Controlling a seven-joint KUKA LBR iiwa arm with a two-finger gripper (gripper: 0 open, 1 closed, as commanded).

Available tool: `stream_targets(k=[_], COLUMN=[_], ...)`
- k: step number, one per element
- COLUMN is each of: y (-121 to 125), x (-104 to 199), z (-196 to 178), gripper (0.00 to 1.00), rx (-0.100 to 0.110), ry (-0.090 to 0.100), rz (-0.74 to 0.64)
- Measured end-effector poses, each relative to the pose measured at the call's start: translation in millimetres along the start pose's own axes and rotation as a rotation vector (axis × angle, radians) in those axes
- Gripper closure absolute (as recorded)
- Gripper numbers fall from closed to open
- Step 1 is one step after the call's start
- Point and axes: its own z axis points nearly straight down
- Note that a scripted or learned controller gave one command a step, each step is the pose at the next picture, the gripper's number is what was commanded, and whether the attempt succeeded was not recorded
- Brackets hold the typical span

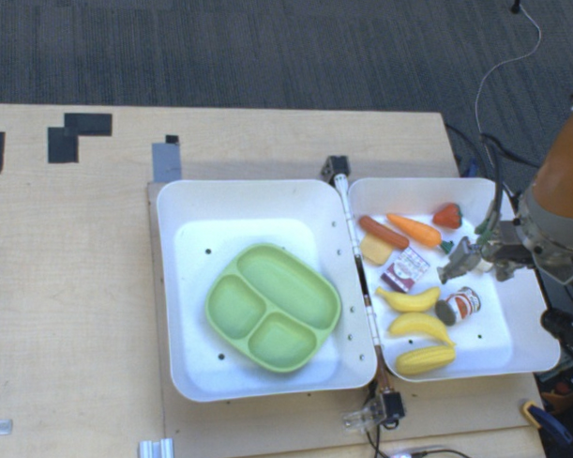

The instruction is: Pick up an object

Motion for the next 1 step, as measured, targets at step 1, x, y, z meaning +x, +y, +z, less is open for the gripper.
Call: stream_targets(k=[1], y=[25.4], x=[-39.4], z=[143.8], gripper=[0.00], rx=[-0.013], ry=[-0.004], rz=[0.003])
